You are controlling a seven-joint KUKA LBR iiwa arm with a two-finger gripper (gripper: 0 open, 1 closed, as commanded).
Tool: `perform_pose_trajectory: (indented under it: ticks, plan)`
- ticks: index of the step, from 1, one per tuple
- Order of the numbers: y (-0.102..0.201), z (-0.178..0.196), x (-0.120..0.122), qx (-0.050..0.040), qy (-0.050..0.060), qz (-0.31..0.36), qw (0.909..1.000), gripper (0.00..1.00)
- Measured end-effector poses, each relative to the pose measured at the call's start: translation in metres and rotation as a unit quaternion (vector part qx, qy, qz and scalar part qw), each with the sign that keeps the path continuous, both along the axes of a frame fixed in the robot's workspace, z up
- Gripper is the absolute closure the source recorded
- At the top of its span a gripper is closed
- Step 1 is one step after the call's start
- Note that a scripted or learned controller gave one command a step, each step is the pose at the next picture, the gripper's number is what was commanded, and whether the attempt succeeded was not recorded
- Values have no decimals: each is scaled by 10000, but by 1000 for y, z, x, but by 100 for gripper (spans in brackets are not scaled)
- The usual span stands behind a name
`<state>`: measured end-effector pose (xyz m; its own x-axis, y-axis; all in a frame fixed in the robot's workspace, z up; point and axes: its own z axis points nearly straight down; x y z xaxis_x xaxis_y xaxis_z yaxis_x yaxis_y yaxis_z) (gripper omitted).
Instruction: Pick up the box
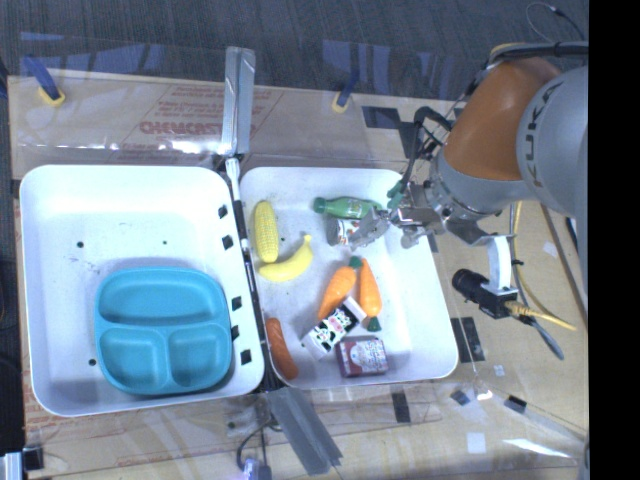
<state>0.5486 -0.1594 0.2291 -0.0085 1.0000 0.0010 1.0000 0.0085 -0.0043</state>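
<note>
A small black-and-white box lies in the right bin near its front, tilted. A maroon box rests just in front of it, against the front wall. My gripper hovers over the back half of the right bin, just below a green bottle and above two orange carrots. It is well apart from both boxes, and I see nothing held in it.
The right bin also holds a corn cob, a banana and a reddish sausage by the divider. A blue compartment tray lies in the left bin. The arm reaches in from the right.
</note>
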Motion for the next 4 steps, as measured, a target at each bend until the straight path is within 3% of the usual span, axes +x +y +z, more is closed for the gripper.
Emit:
perform_pose_trajectory:
  ticks: [1,2,3,4]
  plan:
    - [11,-138,-38,1,-6,137,9999,0]
    - [-26,-138,-72,8,-6,498,9988,0]
    - [-25,-127,-70,5,-25,528,9986,100]
    - [51,-94,-71,-3,-11,-61,10000,100]
